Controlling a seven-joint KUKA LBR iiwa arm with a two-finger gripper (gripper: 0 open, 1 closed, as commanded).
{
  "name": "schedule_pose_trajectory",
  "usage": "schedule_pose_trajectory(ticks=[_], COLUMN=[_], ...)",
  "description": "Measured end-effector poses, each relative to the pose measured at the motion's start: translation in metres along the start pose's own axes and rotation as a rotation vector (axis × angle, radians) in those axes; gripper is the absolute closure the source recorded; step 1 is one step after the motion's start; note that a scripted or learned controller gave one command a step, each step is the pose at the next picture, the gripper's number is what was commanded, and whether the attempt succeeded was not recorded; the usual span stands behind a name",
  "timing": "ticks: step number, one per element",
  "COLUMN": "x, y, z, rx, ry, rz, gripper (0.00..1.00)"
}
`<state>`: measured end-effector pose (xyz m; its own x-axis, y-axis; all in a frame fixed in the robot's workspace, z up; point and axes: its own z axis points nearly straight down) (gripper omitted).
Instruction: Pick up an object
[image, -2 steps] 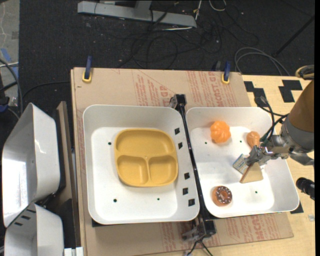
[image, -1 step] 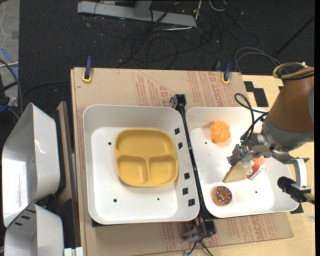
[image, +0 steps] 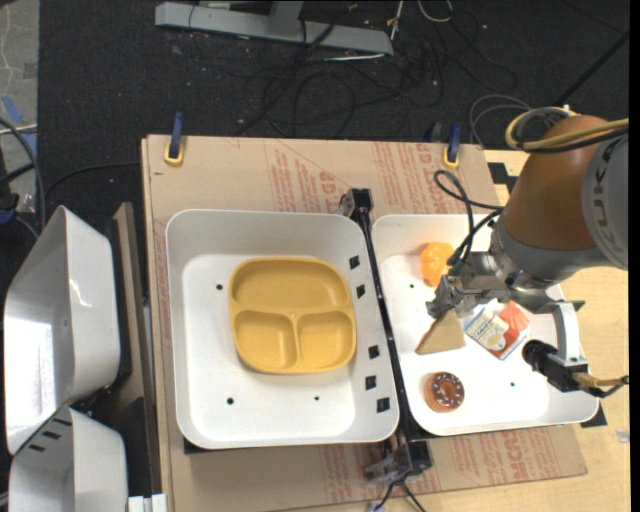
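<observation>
Camera view: the tool (image: 447, 296) hovers mid-right above the tan wedge (image: 441, 337); its grip state I cannot tell. Best descend centred on the wedge, avoiding the orange fruit (image: 435, 260).

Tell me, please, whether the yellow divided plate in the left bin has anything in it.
Empty. The yellow plate lies flat in the left bin, and all three compartments show bare yellow.

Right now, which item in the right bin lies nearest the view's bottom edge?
The round brown doughnut, alone near the bin's front; the tan wedge, orange ball and small carton lie farther back.
</observation>
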<state>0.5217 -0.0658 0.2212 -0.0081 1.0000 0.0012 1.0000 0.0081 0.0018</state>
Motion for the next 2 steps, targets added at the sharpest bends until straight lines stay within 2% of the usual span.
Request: schedule_pose_trajectory(ticks=[1,2], x=[0.055,0.109], y=[0.016,0.035], z=[-0.011,-0.004], rx=[0.0,0.001], ry=[0.0,0.0], rz=[-0.001,-0.001], gripper=[1.0,1.0])
